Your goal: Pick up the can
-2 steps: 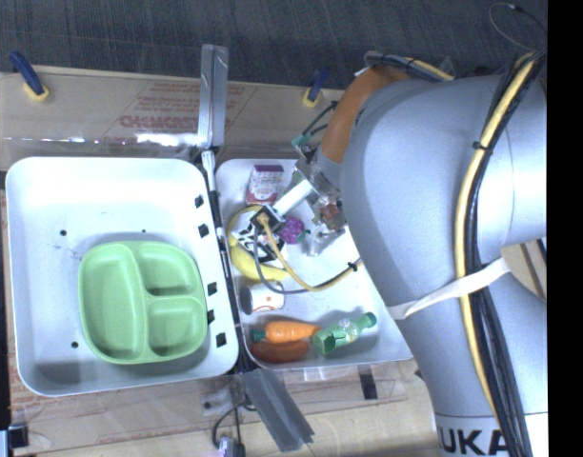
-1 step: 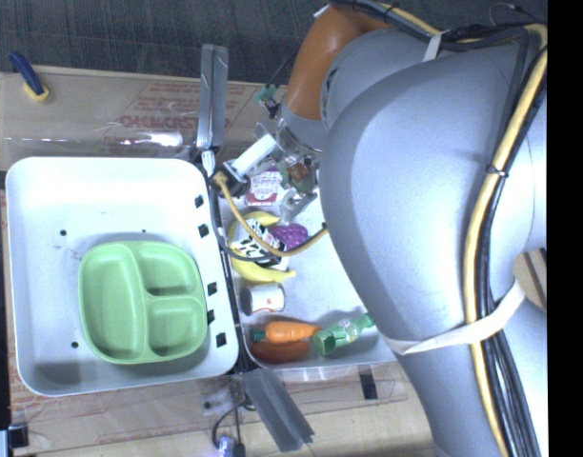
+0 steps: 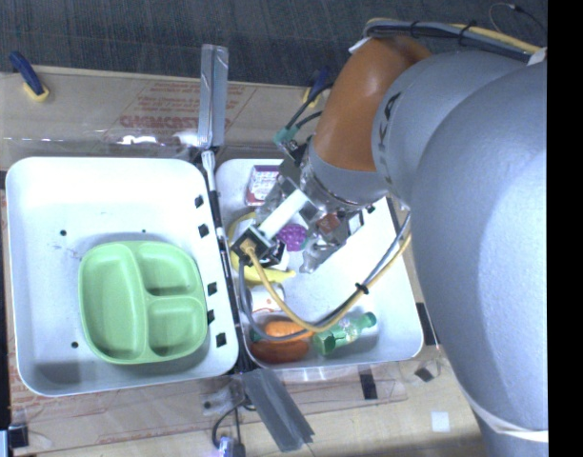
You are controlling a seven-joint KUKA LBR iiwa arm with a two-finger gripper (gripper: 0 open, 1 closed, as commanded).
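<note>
My gripper (image 3: 315,248) is low in the middle of the right bin (image 3: 398,343), under the grey arm with its orange band. A small purple thing (image 3: 292,234) shows right beside the gripper on its left; I cannot tell whether it is the can or whether it is held. I can make out no other can, and the arm hides much of the bin's back and middle.
A pink-purple box (image 3: 263,184) lies at the right bin's back left. At its front lie an orange-red round thing (image 3: 282,339) and a green bottle (image 3: 347,333) on its side. The left bin (image 3: 44,198) holds a green divided plate (image 3: 144,301).
</note>
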